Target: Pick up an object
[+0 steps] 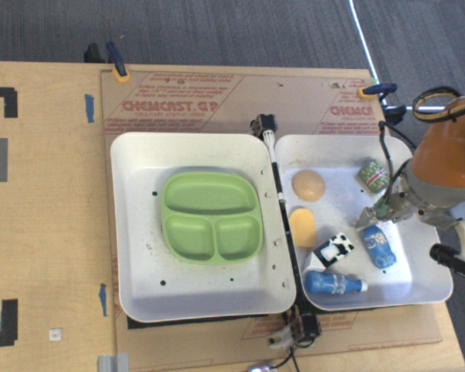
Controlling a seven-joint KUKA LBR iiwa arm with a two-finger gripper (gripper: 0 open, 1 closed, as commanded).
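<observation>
A: Where the gripper [377, 210] sits, at about 3 o'clock in the right bin [418, 289], can its opening be read?
B: No. Whether it is wide or narrow, I cannot tell; nothing is seen held in it.
A: Nearest objects?
B: A small blue pouch [378, 246] lies just beside it at 6 o'clock. A green crumpled wrapper [373, 174] lies near it at 12 o'clock.
A: Farther out?
B: A black-and-white toy cow [335, 249] at 8 o'clock, a blue bottle [333, 284] lying on its side at 7 o'clock, an orange oval piece [302, 226] at 9 o'clock, and a tan egg-like ball [308, 184] at 10 o'clock.
A: Left bin [136, 169]?
B: It holds a green divided tray [211, 215], well apart from the gripper at 9 o'clock.
</observation>
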